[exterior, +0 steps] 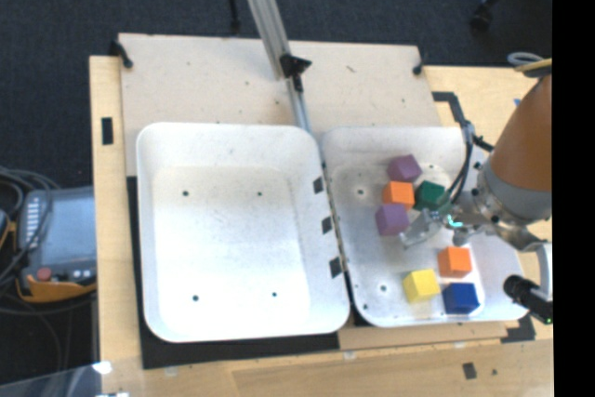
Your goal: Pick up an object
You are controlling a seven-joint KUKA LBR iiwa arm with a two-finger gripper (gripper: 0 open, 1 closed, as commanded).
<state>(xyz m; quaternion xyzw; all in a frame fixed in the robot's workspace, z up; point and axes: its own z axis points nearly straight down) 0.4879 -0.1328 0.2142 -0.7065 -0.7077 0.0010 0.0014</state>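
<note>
Two shallow white bins sit side by side on the bench, with the left bin the broader of the pair and the right bin holding all the loose blocks. A slanted aluminium post rises from the back board between them. The arm, its orange band showing, reaches in from the right edge over the right bin. Its gripper hangs low near the bin's middle, just right of the lower purple block; whether the fingers are spread or pressed together cannot be told at this size, and nothing is visibly held between them.

Above the gripper lie an orange block, a green block touching it on the right, and an upper purple block behind both. Nearer the front rim sit a second orange block, a yellow block and a blue block, the yellow and blue just beside each other.
</note>
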